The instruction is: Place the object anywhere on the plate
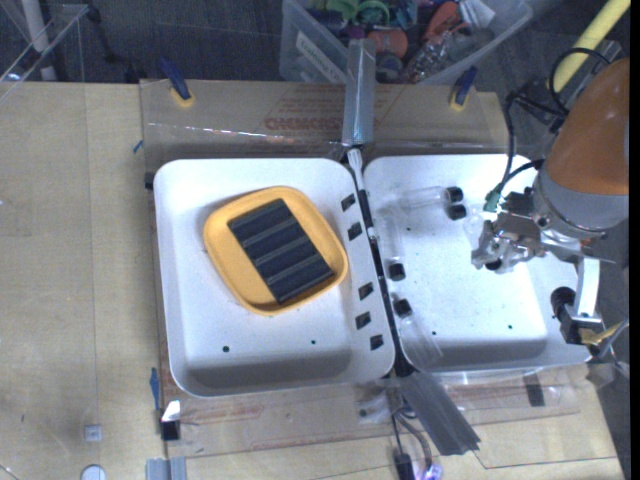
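Note:
A yellow plate lies in the left bin, tilted a little. A dark ridged rectangular slab rests on the middle of the plate. In the right bin a clear bottle-like thing with a black cap lies on its side near the far wall. My gripper hangs over the right part of the right bin, to the right of the clear thing and a bit nearer, apart from it. I see nothing held in the gripper.
A divider with black clips separates the two bins. A clear tub of colourful toys stands behind the bins. Cables and a black fitting hang by the right bin's right wall.

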